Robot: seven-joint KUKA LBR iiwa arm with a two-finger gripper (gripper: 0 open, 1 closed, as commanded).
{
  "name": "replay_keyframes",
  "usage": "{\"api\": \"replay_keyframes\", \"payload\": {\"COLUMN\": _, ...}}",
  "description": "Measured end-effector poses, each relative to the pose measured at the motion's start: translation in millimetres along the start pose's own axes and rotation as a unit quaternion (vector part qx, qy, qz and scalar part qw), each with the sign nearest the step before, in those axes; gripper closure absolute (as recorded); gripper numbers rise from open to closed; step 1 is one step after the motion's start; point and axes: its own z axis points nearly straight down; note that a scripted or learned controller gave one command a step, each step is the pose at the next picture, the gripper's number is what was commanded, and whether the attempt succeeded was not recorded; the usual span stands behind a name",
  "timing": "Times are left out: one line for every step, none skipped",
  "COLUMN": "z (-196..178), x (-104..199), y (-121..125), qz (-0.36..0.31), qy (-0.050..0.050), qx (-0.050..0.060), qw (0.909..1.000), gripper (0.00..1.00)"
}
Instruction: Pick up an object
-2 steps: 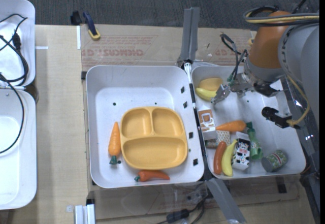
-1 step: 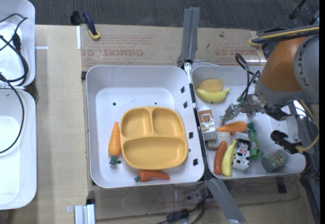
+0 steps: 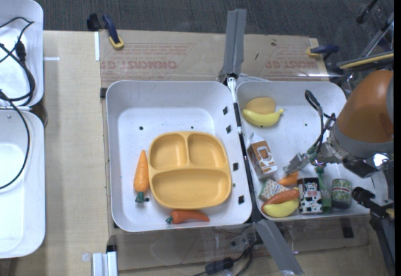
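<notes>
My gripper (image 3: 311, 159) is low in the right bin (image 3: 294, 96), near its front right, just above a cluster of toy foods. Directly below it lie a small orange piece (image 3: 288, 179), a black-and-white carton (image 3: 309, 196) and a green can (image 3: 341, 192). A brown carton (image 3: 262, 159) lies to the gripper's left. A yellow banana (image 3: 263, 117) rests at the back of the bin against a pale yellow bun (image 3: 260, 104). A yellow and red toy (image 3: 281, 204) sits at the front edge. Nothing shows clearly held by the gripper.
The left bin (image 3: 125, 118) holds a yellow divided plate (image 3: 188, 168), an orange carrot (image 3: 141, 171) at its left and a red-orange carrot (image 3: 188, 216) at the front. The grey and orange arm (image 3: 373, 109) covers the right bin's right side. A grey divider post (image 3: 234, 43) stands between the bins.
</notes>
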Motion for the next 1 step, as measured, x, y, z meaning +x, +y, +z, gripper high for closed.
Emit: {"api": "replay_keyframes", "payload": {"z": -9.1, "x": -0.5, "y": 1.3, "qz": 0.002, "qy": 0.000, "qx": -0.001, "qw": 1.0000, "gripper": 1.00}}
